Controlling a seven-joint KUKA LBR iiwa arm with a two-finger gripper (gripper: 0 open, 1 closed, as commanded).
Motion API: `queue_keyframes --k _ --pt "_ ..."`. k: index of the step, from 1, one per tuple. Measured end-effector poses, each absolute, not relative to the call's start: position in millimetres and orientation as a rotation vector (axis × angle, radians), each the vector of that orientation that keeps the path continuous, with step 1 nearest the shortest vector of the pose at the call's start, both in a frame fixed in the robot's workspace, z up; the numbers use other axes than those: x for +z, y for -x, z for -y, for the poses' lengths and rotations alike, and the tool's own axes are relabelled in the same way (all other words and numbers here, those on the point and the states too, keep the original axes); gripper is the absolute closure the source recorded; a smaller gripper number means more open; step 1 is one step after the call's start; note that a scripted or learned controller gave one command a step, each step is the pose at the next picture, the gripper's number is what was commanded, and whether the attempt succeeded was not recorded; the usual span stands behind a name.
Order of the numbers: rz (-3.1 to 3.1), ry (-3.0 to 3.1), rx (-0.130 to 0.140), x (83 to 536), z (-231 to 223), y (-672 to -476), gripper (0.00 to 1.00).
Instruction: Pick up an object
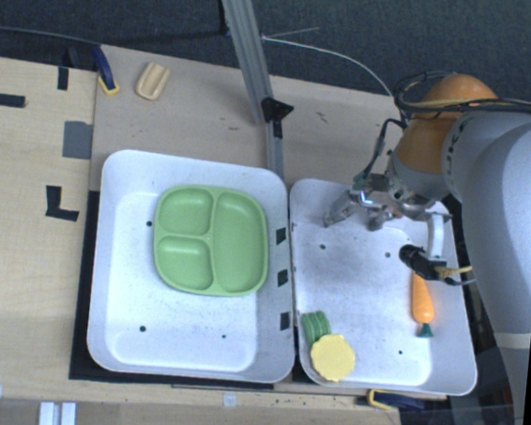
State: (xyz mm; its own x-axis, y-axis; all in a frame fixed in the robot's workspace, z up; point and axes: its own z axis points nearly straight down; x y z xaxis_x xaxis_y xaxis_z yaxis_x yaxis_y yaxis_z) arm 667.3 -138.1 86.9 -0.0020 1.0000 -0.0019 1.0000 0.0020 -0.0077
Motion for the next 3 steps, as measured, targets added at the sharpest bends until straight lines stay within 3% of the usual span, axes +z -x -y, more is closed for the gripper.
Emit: queue_keyframes --k 1,3 --pt "2.222 2.216 0.010 98 137 -667.6 1.00" --pt "2.227 2.223 -0.006 203 133 -664.1 1.00"
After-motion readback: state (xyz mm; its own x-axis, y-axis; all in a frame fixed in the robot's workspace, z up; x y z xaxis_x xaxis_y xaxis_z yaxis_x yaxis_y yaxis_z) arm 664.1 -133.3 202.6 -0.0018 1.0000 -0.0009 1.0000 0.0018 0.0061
